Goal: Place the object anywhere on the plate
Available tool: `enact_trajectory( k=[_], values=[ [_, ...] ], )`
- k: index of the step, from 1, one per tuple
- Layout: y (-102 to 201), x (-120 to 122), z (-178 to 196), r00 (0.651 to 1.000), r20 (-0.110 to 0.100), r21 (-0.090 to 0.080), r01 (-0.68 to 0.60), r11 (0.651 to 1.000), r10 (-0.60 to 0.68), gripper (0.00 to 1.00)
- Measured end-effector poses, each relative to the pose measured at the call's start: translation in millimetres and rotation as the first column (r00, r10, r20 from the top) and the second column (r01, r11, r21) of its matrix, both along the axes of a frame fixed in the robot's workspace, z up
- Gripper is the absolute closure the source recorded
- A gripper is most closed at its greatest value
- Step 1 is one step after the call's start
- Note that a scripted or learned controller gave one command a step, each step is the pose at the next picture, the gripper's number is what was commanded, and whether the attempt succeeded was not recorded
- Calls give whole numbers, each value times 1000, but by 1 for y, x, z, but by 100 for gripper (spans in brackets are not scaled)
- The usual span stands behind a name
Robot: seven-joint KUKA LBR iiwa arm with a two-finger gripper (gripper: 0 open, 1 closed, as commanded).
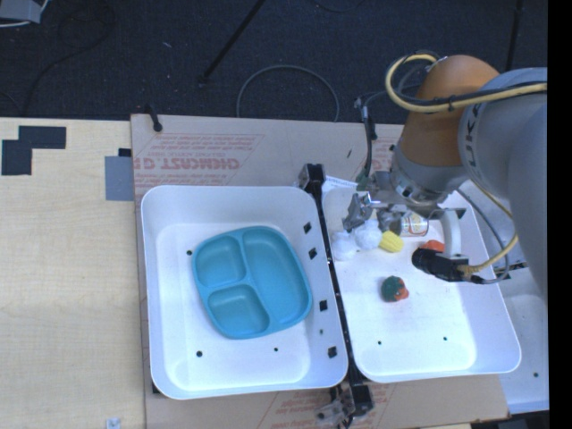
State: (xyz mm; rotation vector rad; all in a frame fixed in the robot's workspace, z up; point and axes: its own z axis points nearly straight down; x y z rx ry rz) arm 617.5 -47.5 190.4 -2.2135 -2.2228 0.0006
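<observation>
The right bin [500, 347] is holding several small objects. Nearest is lying a dark green ball with a red patch [393, 289], alone on bare floor; it appears light, rounded and likely to roll, so a grasp across its middle is advised. Further back, a yellow piece [391, 242] and white lumps [357, 238] are sitting close together, directly under the gripper [368, 214]. Which of these is the task's thing cannot be told. Whether the tool is closing on anything cannot be told. The blue plate [251, 280], three-compartment, is waiting in the left bin [170, 329]. Beyond the bins, red mirrored cardboard lettering [197, 162] is showing, not legible.
</observation>
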Motion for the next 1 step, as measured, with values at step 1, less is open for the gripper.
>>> enact_trajectory(
  k=[1],
  values=[
    [49, 0, 0, 1000, 0, -1, 0, 1000, 0, 100]
  ],
)
